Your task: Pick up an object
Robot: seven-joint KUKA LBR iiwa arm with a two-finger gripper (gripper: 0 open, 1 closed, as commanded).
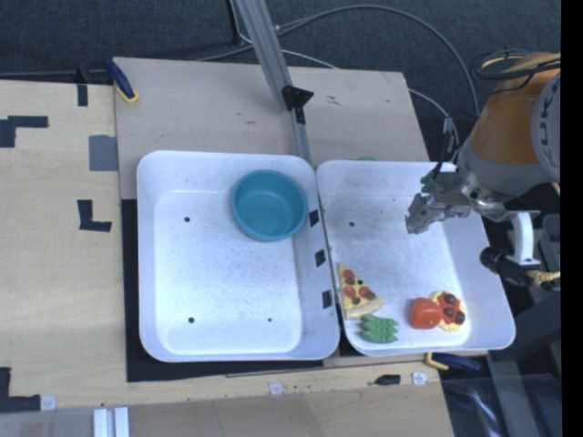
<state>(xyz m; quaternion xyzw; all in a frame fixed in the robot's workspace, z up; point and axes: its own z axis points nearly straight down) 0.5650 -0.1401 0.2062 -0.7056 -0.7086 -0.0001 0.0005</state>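
Observation:
My gripper hangs over the upper right part of the right bin, with nothing seen between its fingers. Toys lie along that bin's front edge, well below the gripper: a pizza slice, a green piece, a red tomato-like piece and a small round pizza. A blue bowl stands upright in the left bin, near its upper right corner.
A grey metal pole slants down from the top to the divide between the two bins. Cables run across the dark floor behind the bench. The arm's orange band sits at the right edge.

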